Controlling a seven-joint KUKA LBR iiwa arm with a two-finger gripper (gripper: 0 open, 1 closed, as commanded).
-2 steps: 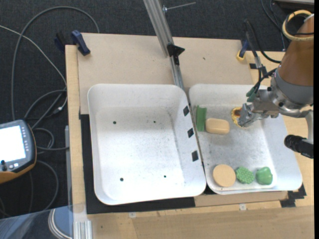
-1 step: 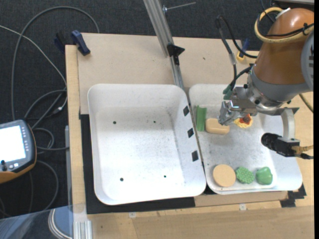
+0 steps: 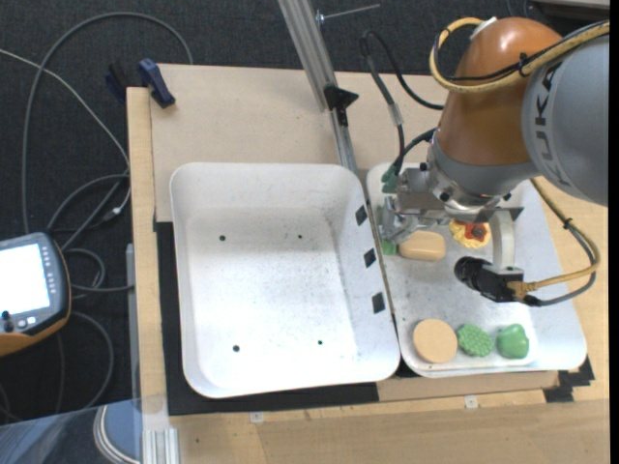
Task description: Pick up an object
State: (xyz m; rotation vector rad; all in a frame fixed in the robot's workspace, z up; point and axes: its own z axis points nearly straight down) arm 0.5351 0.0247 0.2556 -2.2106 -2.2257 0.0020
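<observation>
1. In the right-hand bin point(image 3: 571, 341), toward its inner edge beside the left bin point(image 3: 271, 278), the camera view shows the gripper point(image 3: 411, 230) lowered over a pale tan, oval piece point(image 3: 423, 248) that looks like a small bread roll or potato. The jaws are hidden under the grey wrist and the orange band of the arm point(image 3: 503, 85), so whether they stand wide, narrow or closed on anything cannot be told.

2. The tan piece lies just beside the bin's inner wall, with a small green bit point(image 3: 389, 247) at its left, touching or nearly so. A red and yellow thing point(image 3: 471, 230) sits just to its right, partly covered by the wrist.

3. To do the pick well, the judgement is that the jaws should straddle the oval's short axis, square to it, and settle low enough to close on its widest part. The rounded, smooth-looking surface could squirt out of a grip placed high, and the bin wall close by leaves little room for the finger on that side.

4. Along the bin's near edge lie a flat tan disc point(image 3: 434, 340), a knobbly green lump point(image 3: 475, 340) and a glossy green rounded piece point(image 3: 514, 341), well apart from the gripper. All look like moulded plastic toy food.

5. The left bin is white, shallow, speckled with dark flecks.
</observation>
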